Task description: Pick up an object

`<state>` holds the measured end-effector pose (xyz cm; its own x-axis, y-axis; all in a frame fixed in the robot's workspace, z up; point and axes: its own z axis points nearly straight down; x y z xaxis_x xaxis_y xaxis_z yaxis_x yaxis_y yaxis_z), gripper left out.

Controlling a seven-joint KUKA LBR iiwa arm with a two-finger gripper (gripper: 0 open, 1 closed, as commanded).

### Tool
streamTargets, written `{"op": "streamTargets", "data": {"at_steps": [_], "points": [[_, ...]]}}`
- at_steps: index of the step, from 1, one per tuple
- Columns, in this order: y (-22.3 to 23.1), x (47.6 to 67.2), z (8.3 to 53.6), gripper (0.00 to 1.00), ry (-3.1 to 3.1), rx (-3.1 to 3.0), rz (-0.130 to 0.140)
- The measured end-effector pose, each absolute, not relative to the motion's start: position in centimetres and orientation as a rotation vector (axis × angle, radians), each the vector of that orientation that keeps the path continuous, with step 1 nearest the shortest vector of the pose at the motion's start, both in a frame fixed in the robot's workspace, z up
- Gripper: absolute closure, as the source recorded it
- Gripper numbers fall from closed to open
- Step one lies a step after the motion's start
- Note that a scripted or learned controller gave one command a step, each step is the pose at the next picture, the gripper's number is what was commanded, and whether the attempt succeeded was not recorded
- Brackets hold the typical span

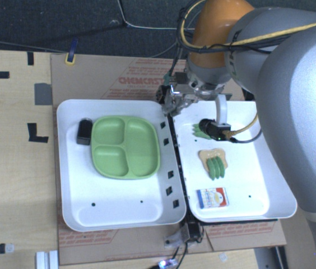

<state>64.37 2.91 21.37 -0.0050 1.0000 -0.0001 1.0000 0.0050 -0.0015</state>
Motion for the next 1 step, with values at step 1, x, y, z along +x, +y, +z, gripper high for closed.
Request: {"op": "streamTargets", "data": {"at_steps": [1], "points": [[8.01, 65.1, 21.63, 1.0, -2.228, -2.213, 0.0]]}}
